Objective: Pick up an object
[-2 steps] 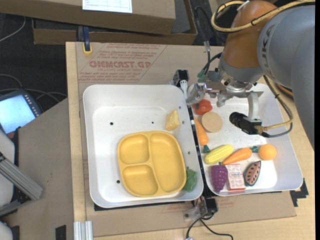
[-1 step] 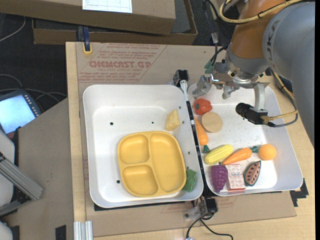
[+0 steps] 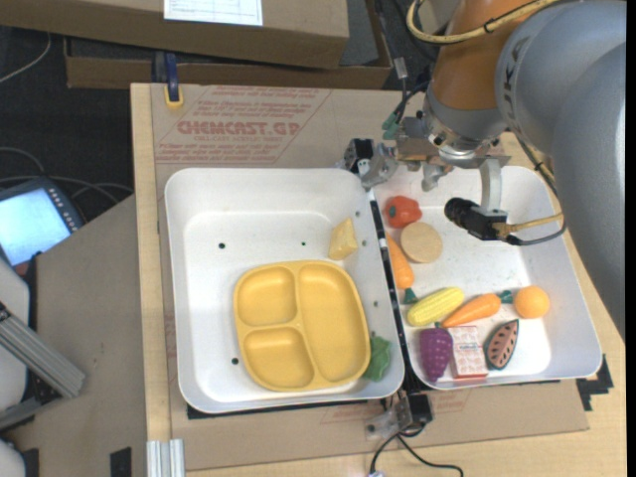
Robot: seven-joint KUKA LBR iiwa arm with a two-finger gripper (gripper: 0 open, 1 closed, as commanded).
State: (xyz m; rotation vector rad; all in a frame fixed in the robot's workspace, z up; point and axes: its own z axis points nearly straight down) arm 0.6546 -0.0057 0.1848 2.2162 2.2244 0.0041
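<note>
- The arm [image 3: 556, 78] reaches in past the tray's [image 3: 301, 324] far right side, well beyond it.
- The gripper [image 3: 437, 172] hangs over the far end of the right bin [image 3: 571, 351], up and to the right of the tray; I cannot tell whether it is open or closed, and I can see nothing held in it.
- The tray is yellow with three compartments and lies flat in the left bin [image 3: 194, 256].
- The cheese [image 3: 344, 238] lies in the left bin, just beyond the tray's far right corner.
- The leaf [image 3: 379, 358] touches the tray's near right corner, against the bin wall.
- The tomato [image 3: 402, 210] sits in the right bin, far right of the tray, just below the gripper.
- The cookie [image 3: 421, 242] lies beside the tomato, on the side towards the tray's near end.
- The small carrot [image 3: 399, 263] lies along the wall between the bins, just right of the tray's far right corner.
- The corn [image 3: 435, 306] lies right of the tray's middle, across the wall.
- The big carrot [image 3: 474, 309] lies just beyond the corn, further from the tray.
- The orange [image 3: 532, 302] lies furthest right of the tray, past the big carrot's green tip.
- The grapes [image 3: 434, 351], box [image 3: 467, 353] and melon slice [image 3: 501, 344] sit in a row running right from the tray's near end.
</note>
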